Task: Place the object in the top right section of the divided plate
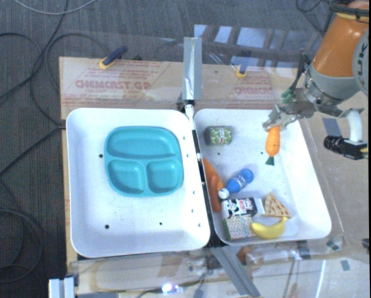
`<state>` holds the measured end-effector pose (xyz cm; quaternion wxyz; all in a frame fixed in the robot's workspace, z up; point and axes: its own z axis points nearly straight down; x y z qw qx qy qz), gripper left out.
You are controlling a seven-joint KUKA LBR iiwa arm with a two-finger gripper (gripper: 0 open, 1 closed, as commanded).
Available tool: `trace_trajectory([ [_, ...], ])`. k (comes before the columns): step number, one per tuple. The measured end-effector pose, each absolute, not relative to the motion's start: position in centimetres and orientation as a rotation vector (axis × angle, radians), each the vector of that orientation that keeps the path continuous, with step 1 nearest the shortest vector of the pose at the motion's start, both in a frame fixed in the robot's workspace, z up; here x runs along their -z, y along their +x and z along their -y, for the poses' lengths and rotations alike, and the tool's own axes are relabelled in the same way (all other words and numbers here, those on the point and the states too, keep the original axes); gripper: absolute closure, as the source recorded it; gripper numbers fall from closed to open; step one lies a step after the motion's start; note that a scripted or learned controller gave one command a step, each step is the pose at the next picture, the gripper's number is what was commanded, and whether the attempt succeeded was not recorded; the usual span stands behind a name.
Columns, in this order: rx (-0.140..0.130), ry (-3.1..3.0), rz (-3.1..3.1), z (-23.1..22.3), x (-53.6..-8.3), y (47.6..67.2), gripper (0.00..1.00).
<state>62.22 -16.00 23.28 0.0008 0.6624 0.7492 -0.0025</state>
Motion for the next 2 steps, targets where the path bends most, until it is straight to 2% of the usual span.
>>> trace_trajectory([
  [1, -0.001, 1.398, -2.814, 5.6, -18.4, 65.9, 1.00],
  [2, -0.002, 0.906, -3.007, -2.3, -19.3, 65.5, 1.00],
])
